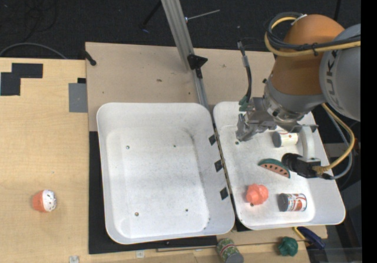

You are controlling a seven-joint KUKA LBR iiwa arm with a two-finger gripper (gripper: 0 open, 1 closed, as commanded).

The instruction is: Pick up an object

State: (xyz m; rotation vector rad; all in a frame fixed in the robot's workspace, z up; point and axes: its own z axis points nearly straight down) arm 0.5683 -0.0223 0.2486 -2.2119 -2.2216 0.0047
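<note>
Nothing's grabbed yet as far as I can tell. The gripper [244,132] sits low over the upper left of the right bin [330,211], fingers spread with nothing between them. Candidates lie lower right: red toy [257,194], can [293,202], watermelon slice [275,168].

Beneath me, a pale wooden worktop [41,138] carries black rectangular markings at its left. A tan fibreboard panel [141,76] sits behind the bins. Dark floor [88,2] beyond, strewn with cables. A slanted grey aluminium rail [178,26] crosses the panel.
</note>
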